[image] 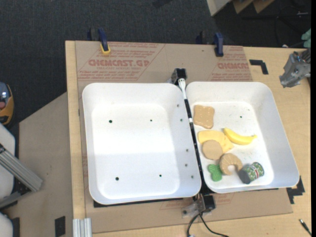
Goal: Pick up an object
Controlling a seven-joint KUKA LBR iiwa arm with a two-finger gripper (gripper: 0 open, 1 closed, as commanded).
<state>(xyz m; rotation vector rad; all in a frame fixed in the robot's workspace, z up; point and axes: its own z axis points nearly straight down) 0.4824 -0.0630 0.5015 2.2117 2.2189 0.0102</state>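
Observation:
The right bin holds several toy foods: a tan bread slice, a yellow banana, a yellow cheese piece under a round tan cookie, a bagel, a green piece and a small dark can with a green label. My gripper sits at the far right edge of the view, above the bench and outside the right bin's far right corner, well away from the items.
The left bin lies beside the right one on a cardboard-covered bench. Blue clamps hold the board's far edge. A black bracket sits between the bins at the back.

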